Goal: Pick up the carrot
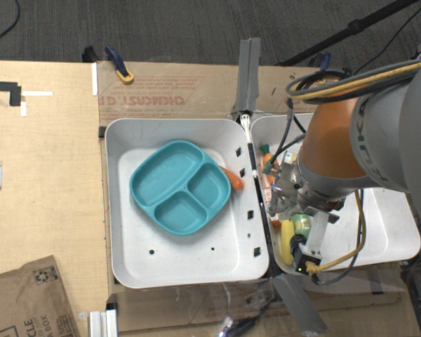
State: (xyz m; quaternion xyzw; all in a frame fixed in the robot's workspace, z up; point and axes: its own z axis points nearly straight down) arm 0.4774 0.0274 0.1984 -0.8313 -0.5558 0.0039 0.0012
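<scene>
Lying in the left bin (119,209), the carrot (233,179) rests against the right rim of the teal divided plate (180,187), close to that bin's right wall. The arm (351,142) hangs over the right bin (396,237), its gripper (286,201) low among small items near the left wall; how it stands, I cannot tell

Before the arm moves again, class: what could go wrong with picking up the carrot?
1. The carrot lies in the left bin, pressed against the teal plate, so fingers may hit the plate's rim or shove it.
2. The arm hangs over the right bin, so it may catch the wall between the bins while crossing.
3. Several small items lie below it; a wrong grab is possible.
</scene>
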